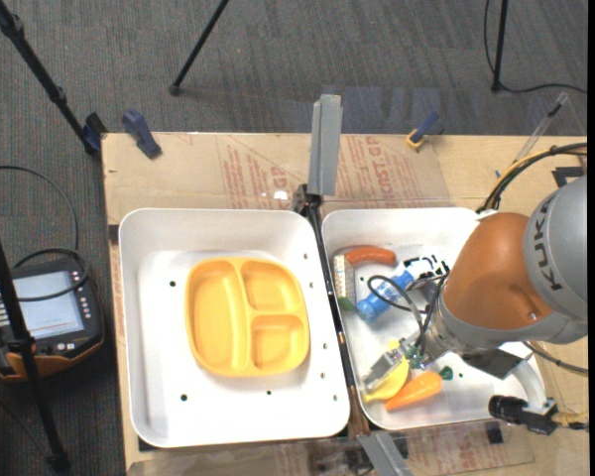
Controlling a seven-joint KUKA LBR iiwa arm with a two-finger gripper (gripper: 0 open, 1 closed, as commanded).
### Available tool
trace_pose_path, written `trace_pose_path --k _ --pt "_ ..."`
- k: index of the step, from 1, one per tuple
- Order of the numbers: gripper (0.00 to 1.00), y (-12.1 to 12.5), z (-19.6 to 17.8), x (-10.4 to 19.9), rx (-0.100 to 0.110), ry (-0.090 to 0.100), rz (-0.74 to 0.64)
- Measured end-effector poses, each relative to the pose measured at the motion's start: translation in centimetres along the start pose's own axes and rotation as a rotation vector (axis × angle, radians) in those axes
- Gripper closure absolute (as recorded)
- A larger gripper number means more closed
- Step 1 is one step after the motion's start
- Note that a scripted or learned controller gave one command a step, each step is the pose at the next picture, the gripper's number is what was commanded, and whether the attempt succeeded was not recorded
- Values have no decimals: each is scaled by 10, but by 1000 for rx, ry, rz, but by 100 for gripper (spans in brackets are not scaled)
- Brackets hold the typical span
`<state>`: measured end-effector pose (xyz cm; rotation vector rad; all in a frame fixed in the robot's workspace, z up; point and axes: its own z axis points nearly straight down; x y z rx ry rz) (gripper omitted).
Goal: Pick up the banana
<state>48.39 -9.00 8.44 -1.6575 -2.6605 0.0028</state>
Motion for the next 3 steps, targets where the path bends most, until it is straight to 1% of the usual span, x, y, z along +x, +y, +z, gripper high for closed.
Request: trace_pose_path --k 1,2,3 --pt "100 -1 -6 -1 4 4 7" --pt "100 4 -100 27 0 -1 -63" --pt "0 4 -100 26 1 -1 -62"
